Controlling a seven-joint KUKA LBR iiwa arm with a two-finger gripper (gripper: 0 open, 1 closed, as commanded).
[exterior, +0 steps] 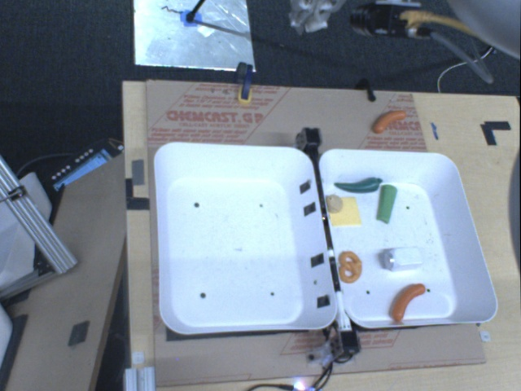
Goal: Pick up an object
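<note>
The claw [321, 6], its state indiscernible, is hanging beyond the tabletop [269, 108] while candidate objects are lying clustered in the right bin [464, 218], where the pretzel [349, 266] hugging the wall is risking a miss.

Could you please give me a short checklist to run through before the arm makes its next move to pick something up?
1. Things to pick lie in the right bin: ok; a green pepper, green block, yellow square, pretzel, silver block and sausage.
2. Targets spaced apart: ok for the sausage and silver block; the pepper and green block lie close.
3. Hand clear of the bins: ok, it hangs above the bench's far edge.
4. Hand open: cannot tell, blurred.
5. Everything within the bins: not ok, a second sausage lies on the bench beyond the right bin.
</note>
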